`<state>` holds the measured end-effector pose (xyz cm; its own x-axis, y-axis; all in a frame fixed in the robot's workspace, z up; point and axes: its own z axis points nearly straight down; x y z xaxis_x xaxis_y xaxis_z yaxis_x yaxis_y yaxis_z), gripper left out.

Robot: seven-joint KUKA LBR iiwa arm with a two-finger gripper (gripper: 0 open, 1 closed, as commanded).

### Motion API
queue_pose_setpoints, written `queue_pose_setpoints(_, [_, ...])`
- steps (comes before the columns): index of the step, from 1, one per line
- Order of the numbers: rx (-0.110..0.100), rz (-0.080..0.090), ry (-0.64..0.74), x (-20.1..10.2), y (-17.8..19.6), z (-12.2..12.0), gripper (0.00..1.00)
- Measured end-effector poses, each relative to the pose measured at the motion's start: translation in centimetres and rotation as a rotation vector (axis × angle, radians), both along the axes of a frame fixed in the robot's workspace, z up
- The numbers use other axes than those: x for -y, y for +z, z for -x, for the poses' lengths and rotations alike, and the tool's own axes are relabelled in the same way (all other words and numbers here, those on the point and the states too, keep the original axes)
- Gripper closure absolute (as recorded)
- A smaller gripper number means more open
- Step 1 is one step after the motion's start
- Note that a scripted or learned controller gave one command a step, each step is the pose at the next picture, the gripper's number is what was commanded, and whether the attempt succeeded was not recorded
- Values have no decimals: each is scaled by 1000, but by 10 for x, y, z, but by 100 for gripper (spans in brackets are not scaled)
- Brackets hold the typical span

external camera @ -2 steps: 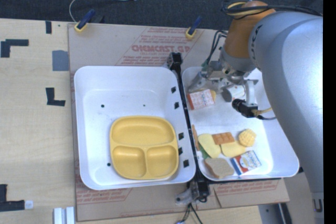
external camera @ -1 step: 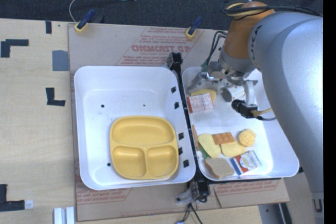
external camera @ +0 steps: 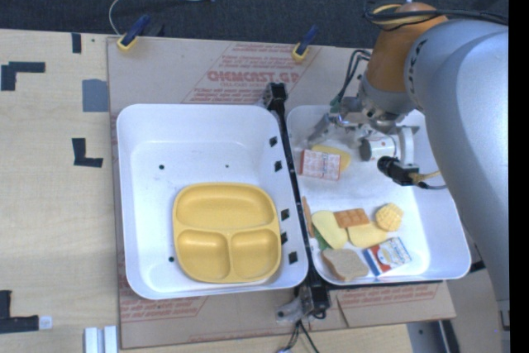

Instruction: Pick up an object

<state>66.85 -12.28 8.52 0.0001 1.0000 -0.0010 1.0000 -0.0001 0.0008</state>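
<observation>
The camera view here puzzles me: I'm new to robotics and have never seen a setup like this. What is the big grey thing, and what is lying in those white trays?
The grey shape with the orange band is a robot arm, reaching in from the right. One camera looks down at a slant on a bench with two shallow white bins. At the arm's end is its gripper, low over the far part of the right bin, next to a small white and red packet. Nothing can be seen between its fingers. Nearer the front of that bin lies a cluster of toy food, including a waffle and a bread slice. The left bin holds a yellow divided plate.
</observation>
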Motion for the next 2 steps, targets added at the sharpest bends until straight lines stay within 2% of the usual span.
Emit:
queue_pose_setpoints(1, [0, 0, 1, 6, 0, 0, 0])
queue_pose_setpoints(2, [2, 1, 0, 41, 1, -1, 0])
